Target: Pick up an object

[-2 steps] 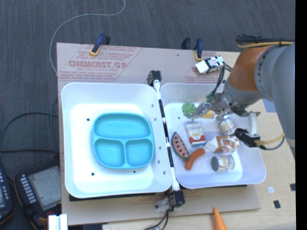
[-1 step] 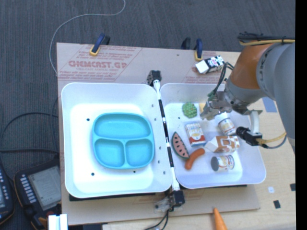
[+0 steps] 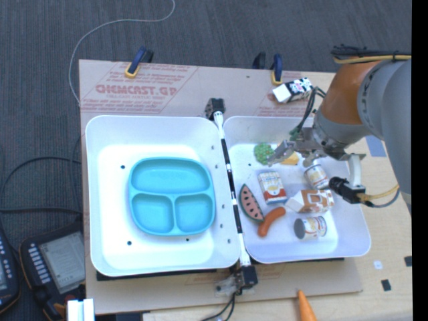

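The surface [image 3: 134,85] carries two white bins. The left bin [image 3: 107,179] holds a blue divided plate [image 3: 172,196]. The arm [image 3: 364,99] reaches over the right bin [image 3: 348,236], which holds a watermelon slice [image 3: 251,202], sausage [image 3: 271,221], carton [image 3: 271,186], can [image 3: 310,227] and broccoli [image 3: 263,152]. The gripper [image 3: 295,147] sits just beside the broccoli; its finger state cannot be determined.

Bright, even light from overhead, and the two white bins [image 3: 100,179] are nearly blown out, their inner walls glaring hardest toward nine o'clock. Shadows are soft and short, pooling under the bench's six o'clock edge. The dark carpet [image 3: 40,32] keeps its weave. Focus is fair throughout, a touch soft on small items, mild compression grain.
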`<state>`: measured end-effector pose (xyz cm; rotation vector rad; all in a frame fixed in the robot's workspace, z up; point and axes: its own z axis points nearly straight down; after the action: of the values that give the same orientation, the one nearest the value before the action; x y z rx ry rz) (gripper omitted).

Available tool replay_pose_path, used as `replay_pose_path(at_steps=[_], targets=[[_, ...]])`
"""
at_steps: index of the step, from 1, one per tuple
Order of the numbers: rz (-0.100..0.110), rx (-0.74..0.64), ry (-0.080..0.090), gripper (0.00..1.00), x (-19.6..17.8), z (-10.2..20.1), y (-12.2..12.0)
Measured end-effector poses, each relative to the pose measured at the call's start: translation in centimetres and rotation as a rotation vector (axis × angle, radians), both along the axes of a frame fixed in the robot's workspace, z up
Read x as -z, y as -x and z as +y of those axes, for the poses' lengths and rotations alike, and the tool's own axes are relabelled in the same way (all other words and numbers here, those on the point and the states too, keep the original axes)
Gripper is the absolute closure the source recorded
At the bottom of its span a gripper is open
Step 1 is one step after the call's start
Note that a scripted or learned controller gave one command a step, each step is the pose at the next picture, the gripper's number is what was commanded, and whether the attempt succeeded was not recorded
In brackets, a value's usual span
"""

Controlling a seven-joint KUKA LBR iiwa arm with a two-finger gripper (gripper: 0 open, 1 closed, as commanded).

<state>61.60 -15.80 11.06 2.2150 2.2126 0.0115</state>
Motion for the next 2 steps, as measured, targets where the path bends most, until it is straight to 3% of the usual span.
replay_pose_path(at_steps=[1,2], targets=[[-0.001,0.0,0.0,1.0,-1.01,-0.03,-0.02],[-0.001,0.0,0.0,0.0,-1.01,-0.02,-0.02]])
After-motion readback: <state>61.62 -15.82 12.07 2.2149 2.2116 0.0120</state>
